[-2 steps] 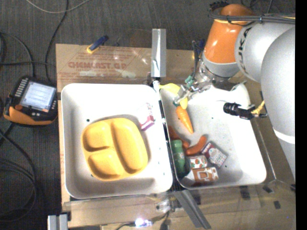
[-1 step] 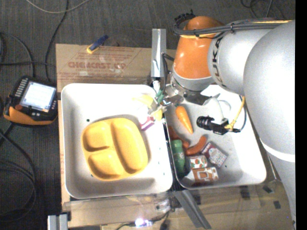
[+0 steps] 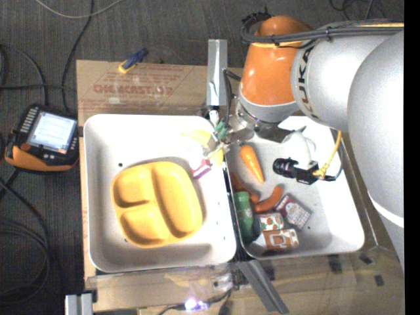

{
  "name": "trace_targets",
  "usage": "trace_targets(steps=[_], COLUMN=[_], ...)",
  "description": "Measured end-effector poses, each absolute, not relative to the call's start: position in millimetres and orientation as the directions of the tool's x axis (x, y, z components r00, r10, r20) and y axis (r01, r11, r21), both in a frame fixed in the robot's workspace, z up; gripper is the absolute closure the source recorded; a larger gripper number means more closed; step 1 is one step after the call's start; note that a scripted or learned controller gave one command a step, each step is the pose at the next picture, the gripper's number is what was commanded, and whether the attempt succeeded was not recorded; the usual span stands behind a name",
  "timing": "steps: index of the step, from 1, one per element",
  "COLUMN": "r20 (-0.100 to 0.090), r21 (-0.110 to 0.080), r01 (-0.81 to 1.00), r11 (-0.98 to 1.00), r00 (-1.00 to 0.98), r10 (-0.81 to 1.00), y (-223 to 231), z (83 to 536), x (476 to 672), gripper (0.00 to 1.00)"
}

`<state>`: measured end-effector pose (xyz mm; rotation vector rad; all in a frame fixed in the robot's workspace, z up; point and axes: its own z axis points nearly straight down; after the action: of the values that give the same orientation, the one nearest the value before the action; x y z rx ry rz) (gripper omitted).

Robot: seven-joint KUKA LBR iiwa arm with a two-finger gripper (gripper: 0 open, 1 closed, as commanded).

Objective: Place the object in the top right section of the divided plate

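Observation:
The yellow divided plate (image 3: 157, 202) lies in the left white bin (image 3: 95, 241). A small pink and white object (image 3: 201, 168) sits just off the plate's upper right corner, on the bin floor. A pale yellow piece (image 3: 195, 136) lies a little beyond it. My gripper (image 3: 218, 136) hangs over the wall between the two bins, above and to the right of the pink object. The orange wrist band (image 3: 272, 61) and the grey arm cover the right bin's far side.
The right bin (image 3: 338, 225) holds a carrot (image 3: 251, 163), a green bottle (image 3: 244, 216), a sausage (image 3: 269, 199) and two small cartons (image 3: 280, 236). A teach pendant (image 3: 42, 136) lies left of the bench. Cardboard (image 3: 134, 87) lies behind the left bin.

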<state>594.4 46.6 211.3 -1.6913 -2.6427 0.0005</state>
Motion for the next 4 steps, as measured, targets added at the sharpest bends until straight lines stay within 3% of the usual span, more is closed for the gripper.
trace_targets(steps=[1, 2, 3, 4], r20=[0.001, 0.000, 0.000, 0.003], r21=[-0.003, -0.006, -0.006, -0.003], r01=[0.929, 0.914, 0.951, 0.651], r11=[0.371, 0.405, 0.311, 0.759], r00=[-0.371, -0.405, -0.311, -0.759], r10=[0.929, 0.914, 0.951, 0.651], y=[134.0, 133.8, 220.8, 156.2], z=[236.0, 220.2, 226.2, 181.2], x=[557.5, 483.2, 482.5, 483.5], gripper=[1.00, 1.00, 1.00, 1.00])
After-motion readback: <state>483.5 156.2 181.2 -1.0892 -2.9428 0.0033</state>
